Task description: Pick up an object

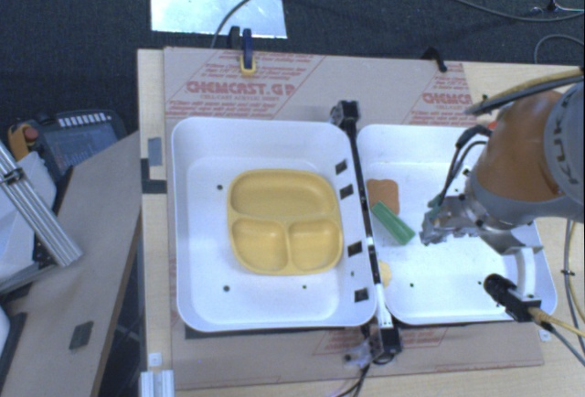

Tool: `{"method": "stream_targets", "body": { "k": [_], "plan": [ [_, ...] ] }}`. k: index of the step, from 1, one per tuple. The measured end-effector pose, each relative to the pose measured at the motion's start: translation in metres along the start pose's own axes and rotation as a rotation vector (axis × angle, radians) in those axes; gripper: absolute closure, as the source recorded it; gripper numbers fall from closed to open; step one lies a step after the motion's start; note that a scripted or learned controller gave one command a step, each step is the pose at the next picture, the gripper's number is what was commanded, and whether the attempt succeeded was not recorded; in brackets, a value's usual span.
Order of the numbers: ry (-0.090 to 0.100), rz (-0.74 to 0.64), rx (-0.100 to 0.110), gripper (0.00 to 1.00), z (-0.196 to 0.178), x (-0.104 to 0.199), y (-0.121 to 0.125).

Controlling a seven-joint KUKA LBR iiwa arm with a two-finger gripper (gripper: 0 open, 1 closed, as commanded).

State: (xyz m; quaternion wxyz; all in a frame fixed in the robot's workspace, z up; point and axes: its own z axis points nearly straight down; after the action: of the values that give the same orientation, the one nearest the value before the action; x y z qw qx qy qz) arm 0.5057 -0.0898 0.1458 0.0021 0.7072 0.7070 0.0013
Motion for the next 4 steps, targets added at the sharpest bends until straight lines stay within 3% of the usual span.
{"method": "stream_targets", "body": {
  "k": [1, 4],
  "plan": [
    [0.000, -0.005, -0.003, 1.00, -0.054, 0.000, 0.002],
    [0.004, -0.009, 0.001, 1.00, -0.071, 0.132, 0.092]
  ]
}}
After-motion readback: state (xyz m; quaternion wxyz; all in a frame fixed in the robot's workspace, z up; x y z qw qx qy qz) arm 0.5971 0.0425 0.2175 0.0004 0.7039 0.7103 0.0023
